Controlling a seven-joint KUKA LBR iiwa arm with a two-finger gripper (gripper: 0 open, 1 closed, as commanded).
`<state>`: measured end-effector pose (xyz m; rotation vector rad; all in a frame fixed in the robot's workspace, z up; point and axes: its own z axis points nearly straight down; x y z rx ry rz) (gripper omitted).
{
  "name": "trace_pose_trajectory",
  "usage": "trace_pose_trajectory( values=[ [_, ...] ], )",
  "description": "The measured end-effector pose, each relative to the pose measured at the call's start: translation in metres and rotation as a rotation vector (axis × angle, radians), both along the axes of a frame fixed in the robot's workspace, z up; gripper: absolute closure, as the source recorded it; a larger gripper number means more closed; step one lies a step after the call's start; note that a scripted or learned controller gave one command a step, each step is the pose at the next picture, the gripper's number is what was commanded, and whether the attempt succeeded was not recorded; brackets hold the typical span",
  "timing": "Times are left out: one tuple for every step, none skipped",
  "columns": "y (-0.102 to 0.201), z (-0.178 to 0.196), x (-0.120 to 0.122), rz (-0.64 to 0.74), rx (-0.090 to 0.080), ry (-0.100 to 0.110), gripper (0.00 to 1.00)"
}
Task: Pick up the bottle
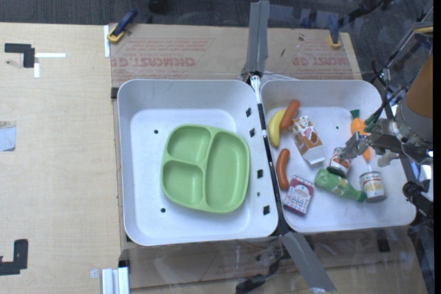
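The bottle is green and lies on its side in the right bin, near the front, with its narrow end pointing right toward a small tin. My gripper hangs over the same bin, just behind and to the right of the bottle and apart from it. It is open, with nothing between its fingers. A small red and white can stands right beside its left fingertip, between the gripper and the bottle.
The right bin also holds a banana, two sausages, a milk carton, a pink box and a carrot. A green divided plate lies in the left bin.
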<state>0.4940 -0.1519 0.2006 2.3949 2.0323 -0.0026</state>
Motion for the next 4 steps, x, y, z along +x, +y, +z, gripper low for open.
trace_pose_trajectory(
  values=[
    [0.021,-0.105,-0.013,0.253,-0.001,-0.006,0.0],
    [0.021,-0.105,-0.013,0.253,-0.001,-0.006,0.0],
    [0.022,-0.096,-0.013,0.251,0.002,-0.005,1.0],
    [0.071,0.038,0.013,0.261,0.0,0.0,1.0]
  ],
)
